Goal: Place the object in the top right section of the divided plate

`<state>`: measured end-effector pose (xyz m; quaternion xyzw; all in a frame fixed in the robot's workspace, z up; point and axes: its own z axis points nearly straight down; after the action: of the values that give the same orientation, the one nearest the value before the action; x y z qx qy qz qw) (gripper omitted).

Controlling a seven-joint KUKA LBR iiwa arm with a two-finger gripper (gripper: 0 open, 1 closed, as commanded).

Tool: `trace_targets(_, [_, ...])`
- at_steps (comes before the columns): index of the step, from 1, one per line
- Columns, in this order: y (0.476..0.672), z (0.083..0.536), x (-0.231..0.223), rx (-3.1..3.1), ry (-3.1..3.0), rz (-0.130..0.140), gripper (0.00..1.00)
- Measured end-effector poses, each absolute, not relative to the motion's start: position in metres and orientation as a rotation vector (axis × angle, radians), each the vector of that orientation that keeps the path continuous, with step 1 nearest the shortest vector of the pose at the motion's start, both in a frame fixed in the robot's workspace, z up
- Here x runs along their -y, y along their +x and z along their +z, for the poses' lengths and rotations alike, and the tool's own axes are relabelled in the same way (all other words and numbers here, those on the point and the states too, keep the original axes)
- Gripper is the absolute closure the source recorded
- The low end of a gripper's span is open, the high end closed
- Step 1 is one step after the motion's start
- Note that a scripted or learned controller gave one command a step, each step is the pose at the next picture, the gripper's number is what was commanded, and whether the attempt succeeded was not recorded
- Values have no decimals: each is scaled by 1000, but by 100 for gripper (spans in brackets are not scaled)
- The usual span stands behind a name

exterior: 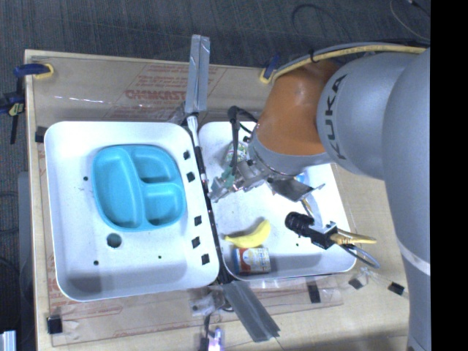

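End effector (223,186), open/shut unclear, in R bin (292,251) w/ banana (248,232), can (252,259); plate (139,185) in L bin (66,218).

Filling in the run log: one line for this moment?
pincer: low in right bin, by its left wall | banana: right bin, near can | divided plate: left bin

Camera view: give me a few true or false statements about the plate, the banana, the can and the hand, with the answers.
1. The blue divided plate lies in the left bin. True.
2. The banana lies on the plate. False: it lies in the right bin.
3. A can lies on its side next to the banana, nearer the bin's front wall. True.
4. The hand is over the plate. False: it is over the right bin's left side, near the wall between the bins.
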<state>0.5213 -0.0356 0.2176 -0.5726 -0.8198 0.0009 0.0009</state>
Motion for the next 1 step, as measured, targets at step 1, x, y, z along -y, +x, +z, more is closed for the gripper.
trace_targets(1, [536, 191, 72, 2553, -1825, 4, 100])
